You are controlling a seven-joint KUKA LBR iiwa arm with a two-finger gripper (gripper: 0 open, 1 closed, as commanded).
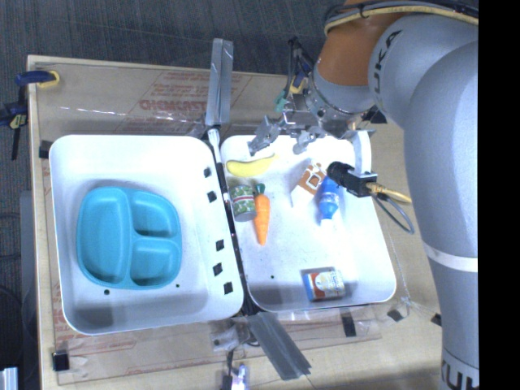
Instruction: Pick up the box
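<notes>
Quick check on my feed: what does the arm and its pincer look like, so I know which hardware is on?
The arm is bulky, rounded and light grey, with an orange band above the wrist and part of dark lettering on its shell. Black cables loop over the orange section. The pincer has two metal-grey fingers.

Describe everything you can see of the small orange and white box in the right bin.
The small orange and white cardboard-looking box lies in the far part of the right white bin, tilted at a slant. Its print is too small to read. Its right side meets the blue bottle beside it; whether they truly touch is unclear. The hand hovers above and to its left, fingers spread, holding nothing.
</notes>
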